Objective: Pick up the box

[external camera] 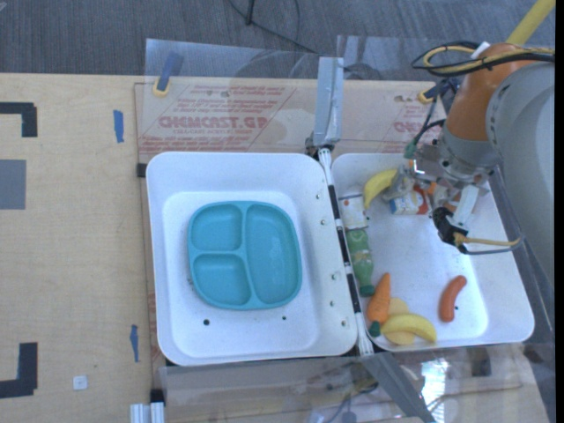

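Closest to me, in the near corner of the right bin [507, 324], a yellow banana [411, 328] lies against the tip of an orange carrot [380, 300], which stands up along the bin's left wall. A little to the right, apart from both, a red sausage [451, 298] lies on the white floor. Beyond the carrot a green packet [359, 254] runs lengthwise along the same left wall, with a white label end toward the far side.

The left bin [167, 263] sits just beside it, the rims meeting at the middle. It holds a turquoise plate [245, 256] with three compartments, lying flat near the centre.

Farther back in the right bin is the box [405, 203], a small white carton with red and blue print, resting on the bin floor in the far part. A second banana [380, 185] lies just to its left, curving toward the far wall. The gripper [430, 192] is down low right at the box, on its right side and partly covering it. From here I cannot tell whether the tool is apart or together, nor whether it has the box. A black cable [463, 238] loops out from the wrist over the bin.

Above that rises the arm [520, 104], grey with its orange band [480, 104], coming in from the right. Behind both bins a clear sheet [220, 108] with red lettering lies on the bench [70, 236].
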Motion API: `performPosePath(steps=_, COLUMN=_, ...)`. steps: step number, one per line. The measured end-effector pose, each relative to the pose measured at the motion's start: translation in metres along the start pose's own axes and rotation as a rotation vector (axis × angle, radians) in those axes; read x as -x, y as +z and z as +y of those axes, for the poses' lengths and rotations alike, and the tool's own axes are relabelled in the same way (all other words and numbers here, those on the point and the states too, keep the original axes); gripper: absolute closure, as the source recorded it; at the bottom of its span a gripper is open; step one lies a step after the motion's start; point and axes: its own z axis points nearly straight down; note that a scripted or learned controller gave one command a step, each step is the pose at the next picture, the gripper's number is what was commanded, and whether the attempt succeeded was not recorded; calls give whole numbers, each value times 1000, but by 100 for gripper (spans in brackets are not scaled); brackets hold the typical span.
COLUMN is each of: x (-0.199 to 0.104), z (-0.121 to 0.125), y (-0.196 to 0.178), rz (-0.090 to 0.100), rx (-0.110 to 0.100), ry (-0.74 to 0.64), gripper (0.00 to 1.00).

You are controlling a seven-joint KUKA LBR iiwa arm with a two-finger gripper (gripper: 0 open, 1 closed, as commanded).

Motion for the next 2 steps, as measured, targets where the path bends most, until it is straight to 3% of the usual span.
performPosePath(steps=1, x=-2, z=0, y=-10, rz=-3, rx=0, ry=-5, gripper=100)
performPosePath(steps=2, x=-55, z=-15, y=-111, rz=5, rx=21, ry=7, gripper=100)
